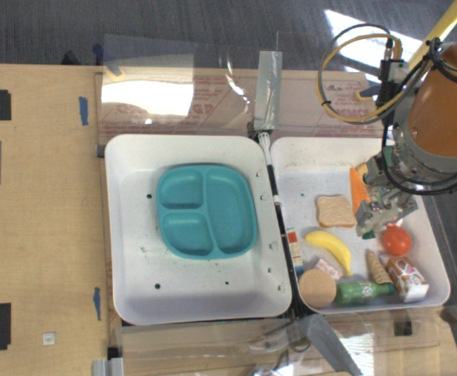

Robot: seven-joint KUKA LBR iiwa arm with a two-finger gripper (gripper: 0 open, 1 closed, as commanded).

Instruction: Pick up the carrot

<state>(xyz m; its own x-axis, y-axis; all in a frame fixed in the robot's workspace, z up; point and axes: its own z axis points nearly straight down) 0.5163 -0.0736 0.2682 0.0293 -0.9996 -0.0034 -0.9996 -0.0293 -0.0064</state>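
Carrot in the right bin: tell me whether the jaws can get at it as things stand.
Probably yes. The carrot lies uncovered beside the toast, with the gripper right next to it; the bin wall behind looks no obstacle.

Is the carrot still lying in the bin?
Yes. The carrot lies in the right bin, beside the toast, under the gripper.

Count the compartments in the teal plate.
3: on the teal plate in the left bin, one at upper left, one at lower left, and one long one down the right side.
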